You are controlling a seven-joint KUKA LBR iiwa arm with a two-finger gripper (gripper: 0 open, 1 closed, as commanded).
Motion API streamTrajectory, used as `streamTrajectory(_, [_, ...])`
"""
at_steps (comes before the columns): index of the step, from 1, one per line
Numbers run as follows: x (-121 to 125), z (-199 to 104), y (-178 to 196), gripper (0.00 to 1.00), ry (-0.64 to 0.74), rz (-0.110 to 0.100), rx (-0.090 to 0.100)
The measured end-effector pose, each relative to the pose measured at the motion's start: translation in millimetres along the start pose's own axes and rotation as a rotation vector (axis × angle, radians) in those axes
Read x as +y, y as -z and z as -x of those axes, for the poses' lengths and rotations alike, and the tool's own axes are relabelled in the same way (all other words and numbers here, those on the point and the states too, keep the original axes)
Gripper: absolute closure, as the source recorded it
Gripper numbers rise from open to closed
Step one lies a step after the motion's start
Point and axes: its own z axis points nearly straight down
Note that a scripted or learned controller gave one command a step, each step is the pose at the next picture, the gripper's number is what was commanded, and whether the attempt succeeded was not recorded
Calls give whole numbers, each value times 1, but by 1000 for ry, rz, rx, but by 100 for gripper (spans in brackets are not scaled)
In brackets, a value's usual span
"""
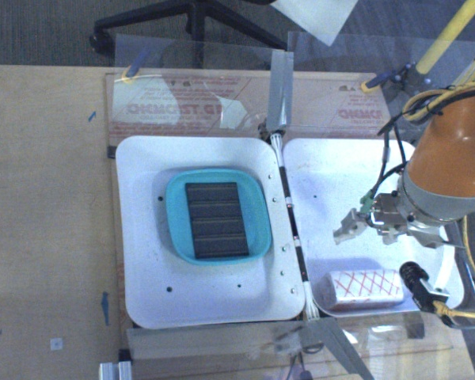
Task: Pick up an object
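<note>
A white box with a red criss-cross pattern (366, 285) lies flat at the front edge of the right bin (324, 180). In the left bin (142, 291) sits a teal square dish (178, 212) holding a dark ridged block (216, 220). My gripper (350, 228) hangs over the middle of the right bin, pointing left, a little behind and to the left of the patterned box. Nothing shows in its grasp. The grey arm with its orange band (451, 153) comes in from the right.
A metal divider (289, 212) runs between the two bins. Black cabling and a black connector (416, 278) hang near the right bin's front right corner. A cardboard wall (222, 109) stands behind the bins, and yellow cables (439, 101) run at the back right.
</note>
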Motion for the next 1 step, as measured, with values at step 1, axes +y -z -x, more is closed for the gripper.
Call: streamTrajectory(1, [2, 61, -90, 0, 65, 0, 1])
